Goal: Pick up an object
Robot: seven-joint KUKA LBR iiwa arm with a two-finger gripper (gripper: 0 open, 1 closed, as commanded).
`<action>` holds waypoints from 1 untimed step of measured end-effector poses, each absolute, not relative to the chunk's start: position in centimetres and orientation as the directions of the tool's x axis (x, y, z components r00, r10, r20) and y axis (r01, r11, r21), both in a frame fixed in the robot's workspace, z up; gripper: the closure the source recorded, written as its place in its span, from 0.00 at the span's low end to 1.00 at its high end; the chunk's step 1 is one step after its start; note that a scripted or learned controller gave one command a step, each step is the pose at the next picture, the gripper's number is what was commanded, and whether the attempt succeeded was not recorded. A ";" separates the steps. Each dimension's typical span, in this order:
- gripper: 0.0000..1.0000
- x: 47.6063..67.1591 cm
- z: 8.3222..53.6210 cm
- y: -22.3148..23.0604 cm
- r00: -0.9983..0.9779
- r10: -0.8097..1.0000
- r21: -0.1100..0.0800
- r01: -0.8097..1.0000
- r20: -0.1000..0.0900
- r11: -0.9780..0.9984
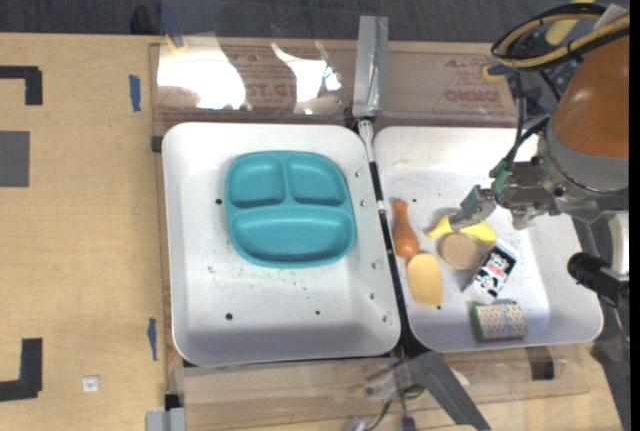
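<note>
1. The tool (pixel 474 207) hangs low over the right bin (pixel 560 314), reaching in from the arm (pixel 595 134) on the right. Tip sits above the cluster of small things; I can't tell its state, and nothing shows as gripped.
2. Likeliest target, my guess: the yellow piece (pixel 478 231) right under and just beside the tool tip, touching a tan round piece (pixel 460 250) just below it.
3. Other things nearby: black-and-white packet (pixel 493 273) below and slightly right of the tool, a patterned roll (pixel 499 320) further down, a yellow-orange oval (pixel 425 278) down-left, an orange carrot-like stick (pixel 404 230) left, close to the bin wall.
4. Far left of the tool, well apart: the left bin (pixel 200 309) with a teal 3-section plate (pixel 290 207). Not in play now.
5. Risks, as I judge them:
   - Yellow and tan pieces touch, so the tool may land between the 2 and shove both away, or catch an edge only and lose it on lift.
   - Rounded shapes prob. roll or squirt out under pressure.
   - Packet lies flat, so it's hard to get under.
   - Stick sits near the wall; a try there could hit the bin.
</note>
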State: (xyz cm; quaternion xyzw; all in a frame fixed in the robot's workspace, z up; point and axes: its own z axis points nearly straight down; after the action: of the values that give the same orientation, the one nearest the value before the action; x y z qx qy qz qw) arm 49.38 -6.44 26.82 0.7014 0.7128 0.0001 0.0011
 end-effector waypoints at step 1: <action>0.00 48.2 10.4 -12.5 0.204 0.979 0.003 0.979 0.000 -0.204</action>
State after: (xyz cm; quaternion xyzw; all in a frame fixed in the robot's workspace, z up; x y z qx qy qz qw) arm 48.22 -12.55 10.44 0.7757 0.6310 0.0011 0.0013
